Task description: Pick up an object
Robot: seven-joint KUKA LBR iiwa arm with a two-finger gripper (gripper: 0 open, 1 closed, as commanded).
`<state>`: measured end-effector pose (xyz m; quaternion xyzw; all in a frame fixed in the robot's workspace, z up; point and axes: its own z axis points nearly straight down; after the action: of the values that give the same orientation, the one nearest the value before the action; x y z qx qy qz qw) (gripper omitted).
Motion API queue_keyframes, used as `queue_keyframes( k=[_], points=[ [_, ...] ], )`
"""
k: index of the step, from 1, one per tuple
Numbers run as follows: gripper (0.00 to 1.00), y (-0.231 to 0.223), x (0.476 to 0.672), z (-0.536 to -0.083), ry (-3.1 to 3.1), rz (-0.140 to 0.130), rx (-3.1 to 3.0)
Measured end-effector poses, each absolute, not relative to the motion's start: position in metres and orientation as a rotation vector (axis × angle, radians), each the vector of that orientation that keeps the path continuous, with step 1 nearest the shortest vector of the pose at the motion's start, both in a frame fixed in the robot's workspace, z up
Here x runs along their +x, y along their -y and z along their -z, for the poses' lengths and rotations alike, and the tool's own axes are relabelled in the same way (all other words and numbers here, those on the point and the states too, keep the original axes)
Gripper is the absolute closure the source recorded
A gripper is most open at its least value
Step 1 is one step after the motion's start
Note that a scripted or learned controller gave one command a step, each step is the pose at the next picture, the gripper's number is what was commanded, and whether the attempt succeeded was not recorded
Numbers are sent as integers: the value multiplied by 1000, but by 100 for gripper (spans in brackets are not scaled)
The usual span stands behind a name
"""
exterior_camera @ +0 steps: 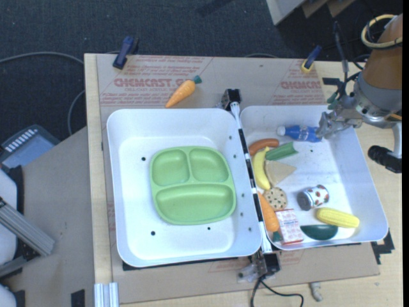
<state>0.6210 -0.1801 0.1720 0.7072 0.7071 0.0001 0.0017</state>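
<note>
My gripper [327, 126] hangs low over the back right part of the right bin [370, 190], right beside the right end of a small blue bottle [295, 132] lying on its side. Whether it touches the bottle is unclear. Toys crowd the rest of this bin: a brown sausage [261, 145], a green vegetable [282, 151], a banana [259, 172], a pale bread slice [282, 170], a cookie [276, 198], a carrot [269, 214], a red and white carton [289, 228], a small can [313, 197] and a yellow corn cob [337, 218].
The left bin [128, 171] holds a green divided plate [192, 185]. A toy carrot [181, 93] lies on the board behind the bins. Blue clamps [124, 52] sit at the board's back corners. The bins' walls meet along the middle.
</note>
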Motion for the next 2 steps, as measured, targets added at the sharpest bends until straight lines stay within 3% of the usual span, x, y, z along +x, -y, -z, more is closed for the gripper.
queue_keyframes(
  k=[1, 2],
  points=[
    [0, 179, 621, -171, -2220, 0, 2221],
    [0, 153, 521, -84, -2222, 1, 2223]
  ],
)
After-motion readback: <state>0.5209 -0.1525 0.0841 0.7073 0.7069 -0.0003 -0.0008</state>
